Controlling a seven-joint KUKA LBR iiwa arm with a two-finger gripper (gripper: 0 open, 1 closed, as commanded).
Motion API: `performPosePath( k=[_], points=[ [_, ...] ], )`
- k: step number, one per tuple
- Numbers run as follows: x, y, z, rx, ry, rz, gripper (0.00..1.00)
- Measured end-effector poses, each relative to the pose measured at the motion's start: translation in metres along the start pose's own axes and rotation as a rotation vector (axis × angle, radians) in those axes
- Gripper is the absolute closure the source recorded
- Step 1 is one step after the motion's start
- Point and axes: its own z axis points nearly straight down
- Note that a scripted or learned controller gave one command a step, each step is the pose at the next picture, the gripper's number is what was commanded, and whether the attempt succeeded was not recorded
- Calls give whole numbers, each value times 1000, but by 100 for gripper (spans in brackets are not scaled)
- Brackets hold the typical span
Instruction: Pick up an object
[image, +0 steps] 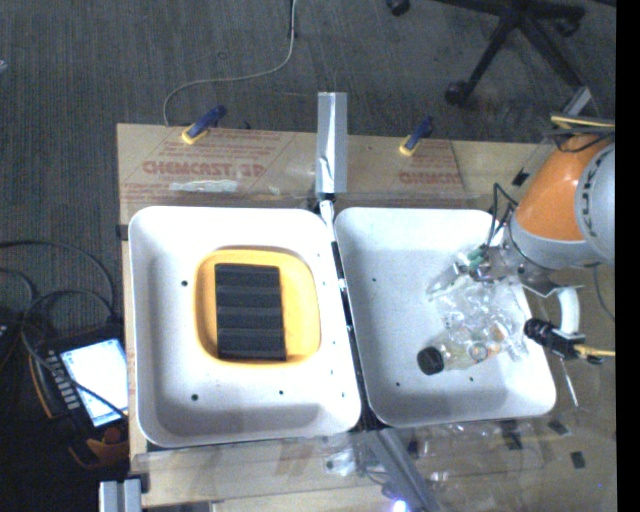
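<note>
A crumpled clear plastic bottle (472, 322) lies in the right bin (385, 300), its black cap (430, 360) pointing toward the front left. My gripper (478, 266) hangs over the far end of the bottle, close to or touching the clear plastic; the contact is hard to make out. The grey arm with its orange band (560, 205) reaches in from the right. In the left bin (160, 300) rests a yellow tray-like object (208, 300) with a black ridged block (249, 312) on it.
A metal divider post (330, 150) stands at the back between the bins. Two blue-and-yellow clamps (203, 124) hold the clear sheet behind them. The left half of the right bin is bare white floor.
</note>
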Motion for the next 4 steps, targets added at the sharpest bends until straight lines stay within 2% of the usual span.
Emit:
performPosePath(
  k=[1,2,3,4],
  points=[
    [14,-52,-17,20,-9,-199,0],
    [3,-8,0,0,-1,127,0],
    [3,-58,-5,-15,-11,-95,0],
    [5,-55,-15,-19,-10,-98,100]
  ],
)
